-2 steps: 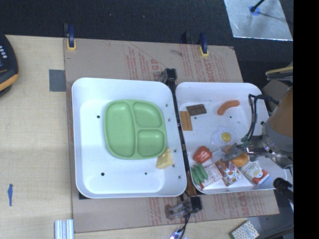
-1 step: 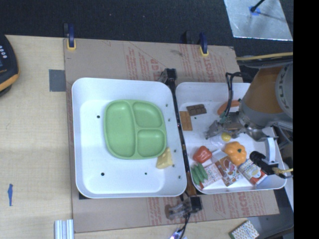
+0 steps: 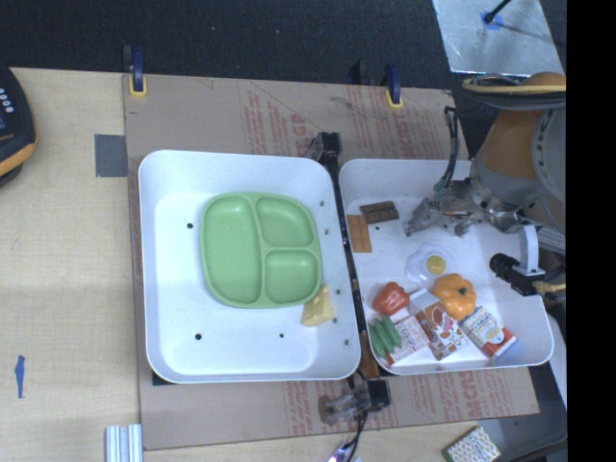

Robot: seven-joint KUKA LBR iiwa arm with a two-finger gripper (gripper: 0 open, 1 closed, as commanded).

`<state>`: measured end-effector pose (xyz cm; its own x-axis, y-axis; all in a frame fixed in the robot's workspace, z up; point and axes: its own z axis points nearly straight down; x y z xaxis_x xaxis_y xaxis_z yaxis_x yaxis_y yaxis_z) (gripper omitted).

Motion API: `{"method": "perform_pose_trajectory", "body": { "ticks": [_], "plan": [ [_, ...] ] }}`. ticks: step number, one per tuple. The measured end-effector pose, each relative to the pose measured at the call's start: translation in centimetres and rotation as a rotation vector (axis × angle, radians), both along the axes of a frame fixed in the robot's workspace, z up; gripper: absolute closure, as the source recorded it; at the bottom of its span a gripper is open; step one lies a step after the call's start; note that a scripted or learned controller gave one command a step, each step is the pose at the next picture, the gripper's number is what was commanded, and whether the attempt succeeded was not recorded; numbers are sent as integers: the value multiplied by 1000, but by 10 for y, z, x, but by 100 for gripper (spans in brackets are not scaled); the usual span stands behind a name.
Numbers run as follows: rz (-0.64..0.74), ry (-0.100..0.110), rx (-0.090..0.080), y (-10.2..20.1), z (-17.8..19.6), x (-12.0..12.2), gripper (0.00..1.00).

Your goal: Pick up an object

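My gripper point(image 3: 438, 221) hangs over the back of the right bin point(image 3: 539, 354), its grey fingers spread open with nothing between them. Just left of it lies a dark brown bar point(image 3: 377, 212), and a tan card point(image 3: 358, 234) rests by the bin's left wall. In front of the gripper sits a clear piece with a yellow spot point(image 3: 433, 263). Nearer the front are an orange pepper point(image 3: 454, 295), a red fruit point(image 3: 390, 298), green pods point(image 3: 385, 335) and several small printed packets point(image 3: 441, 330).
The left bin point(image 3: 164, 335) holds a green divided plate point(image 3: 260, 248) and a yellow wedge point(image 3: 318, 308) by its right wall. The bins meet at a narrow ridge point(image 3: 342, 258). Blue clamps point(image 3: 137, 70) hold the board at the back.
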<state>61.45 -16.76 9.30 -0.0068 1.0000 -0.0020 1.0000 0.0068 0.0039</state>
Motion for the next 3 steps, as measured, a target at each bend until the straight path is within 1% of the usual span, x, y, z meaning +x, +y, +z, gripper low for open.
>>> {"method": "perform_pose_trajectory", "body": {
  "ticks": [1,2,3],
  "plan": [
    [-4,13,3,-8,-2,-59,0],
    [0,-2,-1,-45,0,17,0],
    [-1,3,2,-37,0,43,0]
  ]
}}
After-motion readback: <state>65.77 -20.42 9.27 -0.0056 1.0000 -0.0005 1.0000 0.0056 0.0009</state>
